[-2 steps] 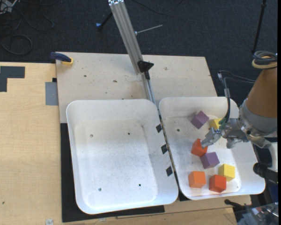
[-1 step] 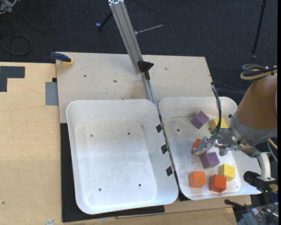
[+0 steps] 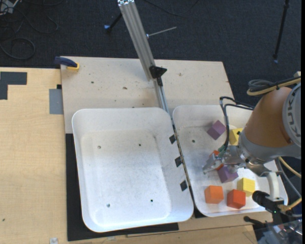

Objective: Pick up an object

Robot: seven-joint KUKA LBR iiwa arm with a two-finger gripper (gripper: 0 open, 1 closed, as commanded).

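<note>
My gripper (image 3: 217, 163) is low inside the right bin (image 3: 193, 123), near its middle, under the arm's orange band (image 3: 268, 123). A purple block (image 3: 227, 175) lies right beside the gripper's lower right side, partly covered by it; I cannot see whether it is touched. Another purple block (image 3: 216, 129) rests further back in the same bin. A yellow block (image 3: 236, 136) peeks out by the arm. Toward the front lie an orange block (image 3: 213, 194), a red-orange block (image 3: 236, 199) and a second yellow block (image 3: 247, 185).
The left bin (image 3: 81, 136) adjoins the right one along a shared rim with black clips (image 3: 177, 161). A slanted aluminium bar (image 3: 140, 39) rises behind the bins. Cables hang by the arm at the right.
</note>
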